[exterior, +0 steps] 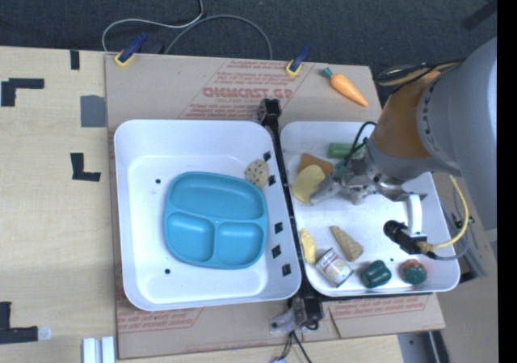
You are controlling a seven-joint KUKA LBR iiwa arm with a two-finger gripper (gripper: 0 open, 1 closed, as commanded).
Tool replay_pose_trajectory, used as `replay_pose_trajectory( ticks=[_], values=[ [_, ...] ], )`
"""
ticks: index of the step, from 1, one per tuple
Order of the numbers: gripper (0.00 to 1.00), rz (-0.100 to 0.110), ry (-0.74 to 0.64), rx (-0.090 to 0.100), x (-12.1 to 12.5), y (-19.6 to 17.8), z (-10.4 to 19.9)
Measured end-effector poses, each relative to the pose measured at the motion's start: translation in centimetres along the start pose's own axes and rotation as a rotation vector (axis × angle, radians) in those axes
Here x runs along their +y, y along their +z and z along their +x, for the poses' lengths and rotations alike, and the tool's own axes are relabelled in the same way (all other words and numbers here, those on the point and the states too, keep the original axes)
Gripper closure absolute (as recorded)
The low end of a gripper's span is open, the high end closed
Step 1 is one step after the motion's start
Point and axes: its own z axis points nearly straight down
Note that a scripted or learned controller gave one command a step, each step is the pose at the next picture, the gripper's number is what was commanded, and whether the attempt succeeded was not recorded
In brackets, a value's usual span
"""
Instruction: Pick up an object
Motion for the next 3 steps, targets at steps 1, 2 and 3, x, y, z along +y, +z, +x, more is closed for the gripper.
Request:
replay_pose_trajectory(
  ticks=[1,2,3],
  values=[
    [0.0,-0.005,0.003,-0.003,-8.0,-0.1,1.2],
    [0.0,0.0,0.001,-0.001,-2.9,-5.0,-1.0],
    [0.0,-0.001,0.002,-0.003,-6.9,0.2,3.2]
  ],
)
